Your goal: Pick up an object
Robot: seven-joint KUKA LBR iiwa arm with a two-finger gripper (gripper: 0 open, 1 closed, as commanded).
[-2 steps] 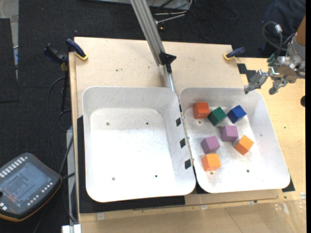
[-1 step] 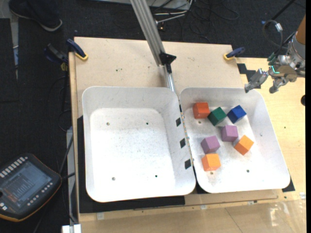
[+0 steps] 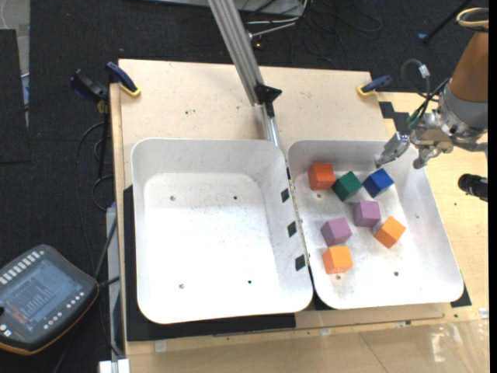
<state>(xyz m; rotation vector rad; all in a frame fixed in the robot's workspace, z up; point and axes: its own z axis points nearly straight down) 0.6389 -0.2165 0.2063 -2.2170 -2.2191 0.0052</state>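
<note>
Pick not yet made — gripper [image 3: 407, 153] hovers open and empty above blue cube [image 3: 379, 182]; descent, closure, lift remain.

No legible text, label, brand, number or sign appears. The screen of the handheld pendant [image 3: 37, 300] at lower left carries display lines too small and blurred to read.
</note>
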